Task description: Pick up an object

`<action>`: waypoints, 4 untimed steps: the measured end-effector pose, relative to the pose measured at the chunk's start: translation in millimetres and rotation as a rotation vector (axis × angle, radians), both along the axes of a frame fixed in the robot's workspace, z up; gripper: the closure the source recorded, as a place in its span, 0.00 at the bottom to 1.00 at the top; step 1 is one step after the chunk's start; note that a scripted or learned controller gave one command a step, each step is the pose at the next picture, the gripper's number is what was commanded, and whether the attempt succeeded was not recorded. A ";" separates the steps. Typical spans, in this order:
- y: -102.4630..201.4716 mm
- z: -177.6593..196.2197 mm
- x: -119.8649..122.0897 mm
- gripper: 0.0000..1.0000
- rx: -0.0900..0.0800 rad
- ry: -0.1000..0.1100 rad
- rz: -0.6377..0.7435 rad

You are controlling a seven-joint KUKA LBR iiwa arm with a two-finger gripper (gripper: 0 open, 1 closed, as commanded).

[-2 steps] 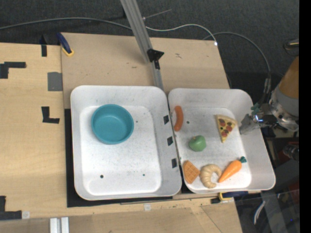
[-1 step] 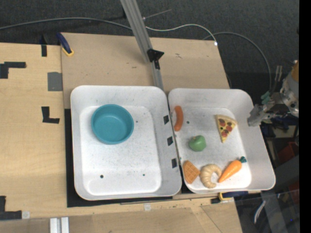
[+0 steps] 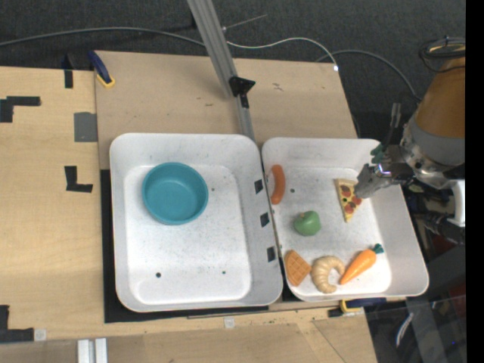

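Nothing has been lifted yet — the flat triangular toy pizza slice [image 3: 347,199] lies just left of the two-finger gripper [image 3: 368,181], whose opening cannot be told.

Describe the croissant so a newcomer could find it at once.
Look in the right-hand white bin, along its near edge. The croissant lies there between a waffle on its left and a carrot on its right. It is the pale tan, curled, ridged piece, unlike the flat gridded waffle and the smooth orange carrot.
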State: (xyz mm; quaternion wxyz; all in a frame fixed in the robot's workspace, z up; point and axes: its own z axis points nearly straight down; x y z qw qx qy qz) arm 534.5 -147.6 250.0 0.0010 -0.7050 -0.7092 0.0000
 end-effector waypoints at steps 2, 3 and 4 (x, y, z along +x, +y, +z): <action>109.1 -8.8 17.5 1.00 0.000 0.000 0.002; 167.6 -16.5 16.4 1.00 0.000 0.002 0.001; 209.9 -23.4 27.1 1.00 -0.001 0.001 0.000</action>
